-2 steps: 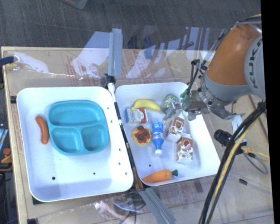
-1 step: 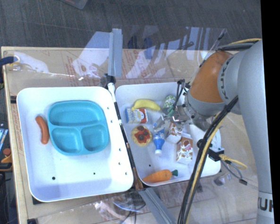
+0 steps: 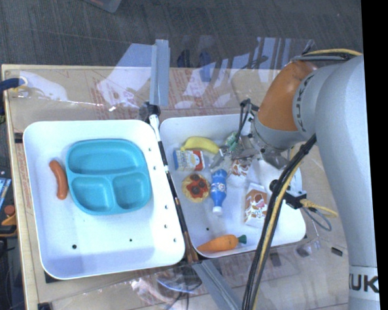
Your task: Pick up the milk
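The milk [image 3: 189, 160] lies in the right bin [image 3: 287, 234], at its far left, touching the banana [image 3: 201, 144]. Right of it the gripper [image 3: 237, 156] hangs low; its opening cannot be told. Near lie a pizza [image 3: 196, 187], bottle [image 3: 218, 189] and carrot [image 3: 219, 244]. A blue tray [image 3: 108, 174] sits in the left bin [image 3: 62, 251].

You are looking at two smooth white plastic bins, the left bin [image 3: 49, 251] and the right bin [image 3: 290, 227], both shining glossy under the light. The blue tray [image 3: 109, 174] is showing as smooth moulded plastic with a soft sheen. The milk [image 3: 188, 160] is looking like a printed carton. The bench [image 3: 59, 87] is reading as pale wood under clear glossy film, and the arm [image 3: 341, 142] is showing matt grey casing
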`<state>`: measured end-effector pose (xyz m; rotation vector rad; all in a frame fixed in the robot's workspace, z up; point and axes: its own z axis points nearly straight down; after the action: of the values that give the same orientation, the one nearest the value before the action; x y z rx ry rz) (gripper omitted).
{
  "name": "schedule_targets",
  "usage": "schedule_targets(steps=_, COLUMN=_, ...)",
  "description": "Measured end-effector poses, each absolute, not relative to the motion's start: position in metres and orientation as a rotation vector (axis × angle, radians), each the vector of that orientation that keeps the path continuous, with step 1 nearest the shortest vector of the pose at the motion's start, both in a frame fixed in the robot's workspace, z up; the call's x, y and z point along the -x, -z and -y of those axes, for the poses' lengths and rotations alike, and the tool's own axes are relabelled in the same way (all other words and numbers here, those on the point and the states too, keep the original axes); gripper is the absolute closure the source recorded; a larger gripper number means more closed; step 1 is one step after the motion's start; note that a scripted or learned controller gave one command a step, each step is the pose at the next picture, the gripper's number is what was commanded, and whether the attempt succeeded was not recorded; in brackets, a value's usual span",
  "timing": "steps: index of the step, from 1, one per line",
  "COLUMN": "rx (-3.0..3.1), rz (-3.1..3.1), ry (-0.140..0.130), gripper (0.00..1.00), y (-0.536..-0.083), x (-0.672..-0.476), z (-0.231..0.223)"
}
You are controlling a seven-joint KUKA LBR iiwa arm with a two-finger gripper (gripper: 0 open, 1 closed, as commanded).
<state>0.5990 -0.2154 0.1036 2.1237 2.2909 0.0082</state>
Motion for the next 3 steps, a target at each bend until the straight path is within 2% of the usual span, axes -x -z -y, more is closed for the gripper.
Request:
schedule_targets(steps=1, rx=-2.078, rz=-2.356, ry=0.012, gripper=0.00, y=-0.098, x=-0.648, z=0.195)
schedule_targets(steps=2, rx=-1.988, rz=-2.436, ry=0.002, gripper=0.00, y=-0.092, x=-0.587, z=0.123)
schedule_targets(steps=3, rx=-1.985, rz=-2.440, ry=0.006, gripper=1.00, y=-0.101, x=-0.586, z=0.124)
